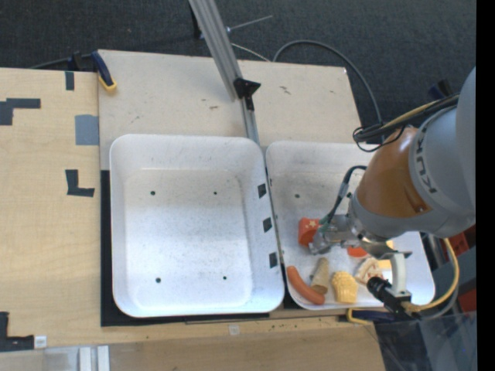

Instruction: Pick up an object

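The claw [321, 238] sits low inside the right bin [309, 165], just beside a red object [308, 228] that lies at its left; whether its parts are spread or closed cannot be told, and no item is seen gripped in it. The grey arm [445, 168], with its orange band [390, 180] above the wrist, reaches in from the right and covers much of that bin's right half. Several small items lie along the near edge of the right bin: a red sausage-shaped piece [305, 284] near the front left corner, a pale tan stick-like piece [320, 274] just to its right, a yellow corn-like piece [344, 287] beside that, and a pale, irregular item [370, 269] further right, partly under the arm. A sliver of red-orange [356, 251] shows beneath the wrist; its shape is hidden. The left bin [124, 207] stands touching the right bin along their shared wall, its floor speckled with dark marks. Both bins rest on the desk [170, 91], a pale board. A metal pole [220, 41] rises at a slant from the desk behind the bins, and a black cable [325, 49] loops across the dark floor beyond.
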Robot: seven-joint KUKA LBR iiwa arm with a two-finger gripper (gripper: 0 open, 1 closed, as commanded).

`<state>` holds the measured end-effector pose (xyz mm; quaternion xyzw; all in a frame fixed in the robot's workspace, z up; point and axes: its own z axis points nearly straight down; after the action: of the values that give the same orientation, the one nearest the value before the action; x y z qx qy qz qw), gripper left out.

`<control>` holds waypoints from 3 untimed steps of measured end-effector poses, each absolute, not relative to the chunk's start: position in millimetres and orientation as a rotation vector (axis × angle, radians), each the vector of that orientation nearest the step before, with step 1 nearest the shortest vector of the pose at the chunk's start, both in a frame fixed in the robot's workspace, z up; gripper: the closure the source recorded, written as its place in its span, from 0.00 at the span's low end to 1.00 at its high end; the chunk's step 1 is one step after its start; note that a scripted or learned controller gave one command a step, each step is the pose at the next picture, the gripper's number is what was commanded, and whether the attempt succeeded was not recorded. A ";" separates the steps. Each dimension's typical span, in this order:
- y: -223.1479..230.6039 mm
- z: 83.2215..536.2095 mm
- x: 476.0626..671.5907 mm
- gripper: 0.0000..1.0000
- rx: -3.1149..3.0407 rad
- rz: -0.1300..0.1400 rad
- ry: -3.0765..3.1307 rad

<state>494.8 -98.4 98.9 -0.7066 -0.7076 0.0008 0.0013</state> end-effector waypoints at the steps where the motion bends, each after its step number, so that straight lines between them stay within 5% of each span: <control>1: -100.5 140.8 497.2 1.00 -2.222 -0.002 -2.224; 3: -92.1 242.5 505.7 1.00 -2.222 -0.004 -2.227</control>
<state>505.7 -92.1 242.5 -0.7064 -0.7078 -0.0013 -0.0021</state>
